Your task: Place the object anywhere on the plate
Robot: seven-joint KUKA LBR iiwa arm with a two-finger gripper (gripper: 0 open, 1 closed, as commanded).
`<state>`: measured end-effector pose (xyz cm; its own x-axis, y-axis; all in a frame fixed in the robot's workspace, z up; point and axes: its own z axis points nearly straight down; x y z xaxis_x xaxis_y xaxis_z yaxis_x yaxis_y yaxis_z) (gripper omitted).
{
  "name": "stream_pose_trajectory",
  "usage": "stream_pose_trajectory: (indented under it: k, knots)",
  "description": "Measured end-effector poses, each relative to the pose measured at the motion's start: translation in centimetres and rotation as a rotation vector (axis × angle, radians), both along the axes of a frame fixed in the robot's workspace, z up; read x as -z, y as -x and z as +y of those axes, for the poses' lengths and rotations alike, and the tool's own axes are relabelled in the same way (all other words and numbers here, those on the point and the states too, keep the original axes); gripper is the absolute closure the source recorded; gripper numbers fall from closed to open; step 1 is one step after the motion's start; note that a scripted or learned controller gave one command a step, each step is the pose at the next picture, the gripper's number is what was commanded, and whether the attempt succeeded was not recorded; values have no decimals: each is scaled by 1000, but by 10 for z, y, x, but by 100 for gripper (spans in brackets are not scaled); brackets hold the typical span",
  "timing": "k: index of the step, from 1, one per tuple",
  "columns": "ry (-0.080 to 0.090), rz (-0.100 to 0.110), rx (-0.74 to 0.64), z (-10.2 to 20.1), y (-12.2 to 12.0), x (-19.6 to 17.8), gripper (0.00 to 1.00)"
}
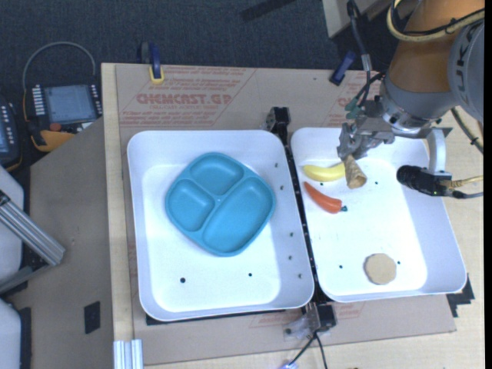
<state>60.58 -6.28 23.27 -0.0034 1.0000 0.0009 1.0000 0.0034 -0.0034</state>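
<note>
We find the pincer (355, 154) in the upper part of the right bin (430, 244), hanging from the grey wrist with the orange band above it. Directly under its tips stands a small tan cone-like piece (355, 177), touching or nearly touching the right end of the banana (324, 172). We cannot tell from this slant whether the pincer is apart or together, nor whether it holds anything.

The banana lies just left of and below the pincer, its long axis running roughly left to right across the frame, with a slight upward curve at the ends. It is yellow, small and smooth, likely a toy.

Just below it lies an orange-red pepper-like piece (323, 198), slanting down to the right, close to the banana but apart from it. A round tan disc (380, 268) sits well apart, in the lower part of the same bin.

The blue plate (221, 203), with three compartments, rests in the middle of the left bin (154, 283), well left of the pincer. We judge that the carry must cross the divide between the bins leftward.
</note>
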Motion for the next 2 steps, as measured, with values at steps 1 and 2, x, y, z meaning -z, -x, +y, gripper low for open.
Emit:
stream_pose_trajectory:
  k: [1, 2]
  knots:
    - [1, -6, -1, 46, -8, -5, 100]
    - [1, -1, 2, 96, -2, -3, 100]
